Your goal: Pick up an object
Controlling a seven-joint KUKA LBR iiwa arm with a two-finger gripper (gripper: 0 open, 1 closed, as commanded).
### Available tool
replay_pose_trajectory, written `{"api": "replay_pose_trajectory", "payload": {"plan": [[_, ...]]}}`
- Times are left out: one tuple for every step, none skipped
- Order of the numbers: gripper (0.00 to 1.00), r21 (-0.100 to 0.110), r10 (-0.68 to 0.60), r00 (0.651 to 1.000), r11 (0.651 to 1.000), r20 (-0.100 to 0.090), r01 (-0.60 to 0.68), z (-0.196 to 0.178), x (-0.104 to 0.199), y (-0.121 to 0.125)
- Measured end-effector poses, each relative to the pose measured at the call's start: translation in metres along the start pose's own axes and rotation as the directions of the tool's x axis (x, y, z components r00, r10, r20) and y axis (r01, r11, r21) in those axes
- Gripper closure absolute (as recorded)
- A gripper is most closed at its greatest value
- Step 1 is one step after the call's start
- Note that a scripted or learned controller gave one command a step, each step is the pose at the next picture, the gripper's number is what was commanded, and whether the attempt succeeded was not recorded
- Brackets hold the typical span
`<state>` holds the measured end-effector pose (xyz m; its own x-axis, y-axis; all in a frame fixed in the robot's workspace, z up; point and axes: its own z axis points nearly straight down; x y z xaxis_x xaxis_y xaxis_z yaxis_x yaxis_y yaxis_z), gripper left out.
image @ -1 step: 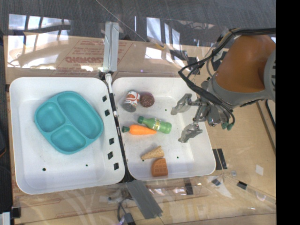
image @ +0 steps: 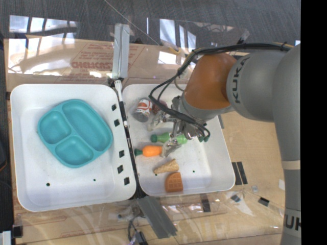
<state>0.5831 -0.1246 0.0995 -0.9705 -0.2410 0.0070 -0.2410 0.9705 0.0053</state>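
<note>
Closest to the camera, the front of the tabletop (image: pixel 214 216) shows some dark tape strips and glare. Just above that sits the near rim of the right bin (image: pixel 225 157), and inside it, right at the front, there's an orange waffle-looking block (image: pixel 173 182). Just behind it lies a tan cone (image: pixel 166 166), tilted on its side, near the block, though I can't tell if they actually touch.

Going further back in the same bin: a toy carrot (image: pixel 150 151) lying flat, and a green piece (image: pixel 160 137) a little beyond it. The pincer (image: pixel 172 139) is down over this spot, just right of the carrot and the green piece. Honestly can't tell whether it's open or closed from this angle, cables and wrist clutter get in the way, and I can't see anything sitting in its grip.

Behind that, near the back left corner of the right bin, there's a small can (image: pixel 142 109) tipped over, silver with a red and white label.

The left bin (image: pixel 30 188) just has a teal divided plate (image: pixel 75 131) with three compartments, lying flat toward the middle.

The arm (image: pixel 255 86) comes in from the right, grey with its orange band over the back half of the right bin. Past the bins there's a cardboard sheet (image: pixel 92 60) with red print.
</note>
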Motion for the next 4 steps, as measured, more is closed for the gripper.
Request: {"api": "replay_pose_trajectory", "payload": {"plan": [[1.00, 0.012, -0.007, 1.000, 1.000, 0.019, 0.006, -0.020, -0.006, -0.003], [1.00, 0.004, 0.142, 0.990, 0.990, 0.014, -0.142, -0.095, 0.021, 0.070], [1.00, 0.005, -0.033, 0.999, 0.999, 0.006, 0.033, -0.103, 0.065, 0.061], [1.00, 0.003, 0.235, 0.972, 0.972, 0.006, -0.235, -0.095, 0.075, 0.076]]}}
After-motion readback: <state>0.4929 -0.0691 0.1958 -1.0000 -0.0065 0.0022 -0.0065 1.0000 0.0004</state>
